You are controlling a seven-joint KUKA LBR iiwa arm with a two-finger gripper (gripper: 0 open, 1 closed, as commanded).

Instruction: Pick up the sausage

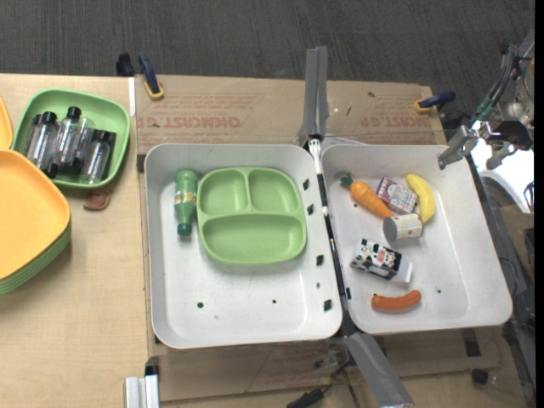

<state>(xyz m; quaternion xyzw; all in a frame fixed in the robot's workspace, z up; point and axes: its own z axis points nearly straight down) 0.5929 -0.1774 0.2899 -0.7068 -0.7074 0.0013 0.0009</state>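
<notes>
The sausage [396,302] lies in the right bin [476,253], just below the small black-and-white box [376,259]. The gripper [473,143] hovers over this bin's far right corner; its fingers' state cannot be told.

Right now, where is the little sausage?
The sausage lies in the right bin, near its front edge, just below the small black-and-white box and well below the carrot.

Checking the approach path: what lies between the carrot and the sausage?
In the camera view, the black-and-white packet lies between the carrot and the sausage.
</notes>
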